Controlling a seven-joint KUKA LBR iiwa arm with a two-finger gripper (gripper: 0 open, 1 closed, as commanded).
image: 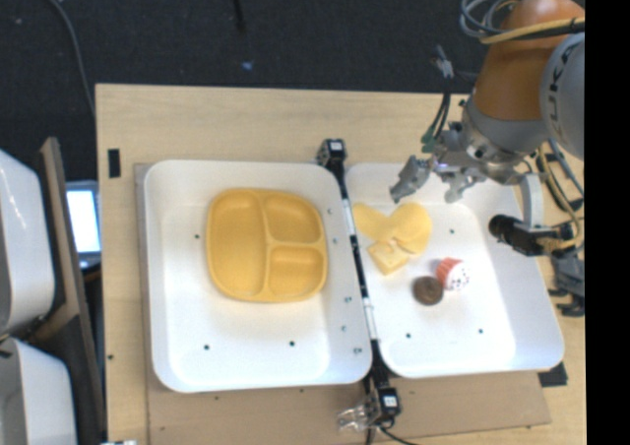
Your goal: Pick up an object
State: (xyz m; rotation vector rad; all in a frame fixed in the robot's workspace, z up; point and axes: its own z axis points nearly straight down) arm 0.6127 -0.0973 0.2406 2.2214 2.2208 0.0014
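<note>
So the arm's hand (431, 179) is hanging over the upper part of the right bin (512, 335), right of centre in the frame, with both fingers spread wide and nothing between them. It sits just above the yellow cloth-looking piece (396, 231), which lies against the left wall of that bin, close to the divider between the two bins.

My guess is that's the target, since the fingers are nearly over its top edge. The other candidates are a small brown round thing (427, 290) and a little red-and-white object (451, 274), touching or nearly so, a bit lower in the same bin. The left bin (167, 335) holds a yellow divided plate (266, 242), well apart from the hand.

What could go wrong:
- The yellow piece looks flat and floppy, so the fingers could close on air or just pinch a corner that slips out on the lift.
- It's jammed up near the bin wall, so one finger might land on the rim instead of beside the object.
- Coming down off-centre could just shove it sideways.
</note>
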